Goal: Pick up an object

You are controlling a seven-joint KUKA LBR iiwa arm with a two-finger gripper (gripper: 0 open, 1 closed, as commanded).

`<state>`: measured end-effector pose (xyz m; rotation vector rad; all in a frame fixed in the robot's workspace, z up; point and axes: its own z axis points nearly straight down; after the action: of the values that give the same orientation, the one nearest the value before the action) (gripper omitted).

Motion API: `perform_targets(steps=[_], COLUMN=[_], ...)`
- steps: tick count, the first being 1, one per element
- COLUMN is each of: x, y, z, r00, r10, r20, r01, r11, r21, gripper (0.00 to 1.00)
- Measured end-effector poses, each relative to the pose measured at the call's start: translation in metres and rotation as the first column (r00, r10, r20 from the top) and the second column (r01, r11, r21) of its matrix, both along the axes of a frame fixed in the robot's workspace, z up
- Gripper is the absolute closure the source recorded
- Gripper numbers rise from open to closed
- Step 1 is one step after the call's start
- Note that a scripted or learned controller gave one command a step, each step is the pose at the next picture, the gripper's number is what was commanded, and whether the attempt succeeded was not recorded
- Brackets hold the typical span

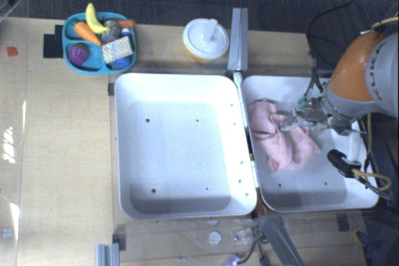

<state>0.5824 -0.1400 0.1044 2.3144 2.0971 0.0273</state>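
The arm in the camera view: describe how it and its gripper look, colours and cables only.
The arm is bulky and rounded, a grey shell with a broad orange band above the wrist. Its gripper is a small metallic grey assembly with slim fingers, over the right bin. Black cables run along the arm's near side, and a thin black cable loops on the floor behind it.
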Motion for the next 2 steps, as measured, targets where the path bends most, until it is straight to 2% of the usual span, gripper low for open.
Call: perform_targets(steps=[1, 2], x=[0.003, 0.006], y=[-0.024, -0.022], z=[-0.013, 0.0], r00=[0.993, 0.993], r10=[0.118, 0.121], r20=[-0.01, -0.001], r01=[-0.118, -0.121], r11=[0.993, 0.993], r21=[-0.002, -0.002], gripper=[0.0, 1.0])
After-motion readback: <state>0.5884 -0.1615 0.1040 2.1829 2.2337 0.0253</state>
